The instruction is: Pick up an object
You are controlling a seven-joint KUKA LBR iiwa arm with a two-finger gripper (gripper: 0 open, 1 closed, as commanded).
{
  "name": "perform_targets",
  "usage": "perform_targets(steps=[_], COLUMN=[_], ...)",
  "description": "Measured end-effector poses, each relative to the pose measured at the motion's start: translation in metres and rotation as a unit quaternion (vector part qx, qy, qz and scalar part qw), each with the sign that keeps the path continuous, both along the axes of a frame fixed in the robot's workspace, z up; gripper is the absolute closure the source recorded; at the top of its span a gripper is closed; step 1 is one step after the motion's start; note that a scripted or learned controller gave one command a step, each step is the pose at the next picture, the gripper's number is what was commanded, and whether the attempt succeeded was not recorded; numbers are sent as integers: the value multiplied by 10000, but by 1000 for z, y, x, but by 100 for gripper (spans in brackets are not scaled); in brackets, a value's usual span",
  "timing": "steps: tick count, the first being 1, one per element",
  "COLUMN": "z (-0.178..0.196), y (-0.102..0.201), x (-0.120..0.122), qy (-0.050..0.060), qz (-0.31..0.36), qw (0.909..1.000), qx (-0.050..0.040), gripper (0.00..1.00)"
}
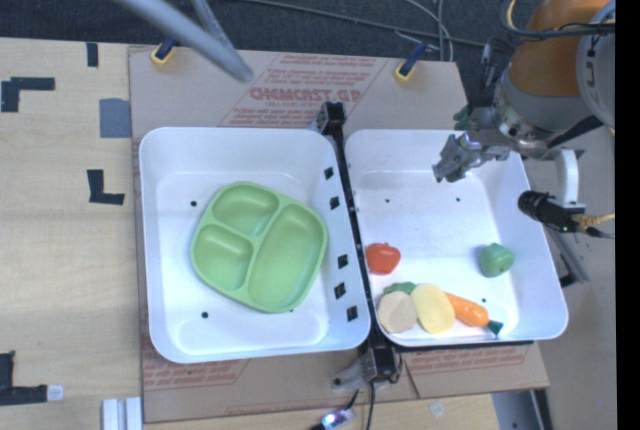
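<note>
My gripper (455,161) hangs over the upper right part of the right bin (420,143); fingers too dark and small against the wrist to read, so I cannot tell whether they are spread or closed, and I see nothing between them. Bare white floor lies directly under the fingertips. Candidate objects all sit toward the bin's near edge, well apart from me: green pepper-like piece (495,259) below and slightly right of the gripper, by the right wall; red tomato (382,258) below and to the left, just beside the divider between bins; further down, a tight cluster along the near wall, consisting of a pale round piece (397,311), a yellow potato-shaped piece (434,308) touching it, and an orange carrot (467,309) touching that. Far left of me, the left bin (170,158) holds a green divided plate (260,246), lying flat.
</note>
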State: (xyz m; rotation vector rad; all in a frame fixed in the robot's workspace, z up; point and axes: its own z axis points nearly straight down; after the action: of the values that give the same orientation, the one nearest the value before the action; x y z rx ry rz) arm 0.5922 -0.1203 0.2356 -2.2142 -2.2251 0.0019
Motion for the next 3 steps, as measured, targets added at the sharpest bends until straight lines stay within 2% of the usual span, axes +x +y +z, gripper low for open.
perform_targets(steps=[2, 3], z=[4, 9], y=[97, 148], x=[-32, -36], qy=[-1, -9], qz=[5, 10], qw=[10000, 10000], qx=[4, 3], gripper=[100, 100])
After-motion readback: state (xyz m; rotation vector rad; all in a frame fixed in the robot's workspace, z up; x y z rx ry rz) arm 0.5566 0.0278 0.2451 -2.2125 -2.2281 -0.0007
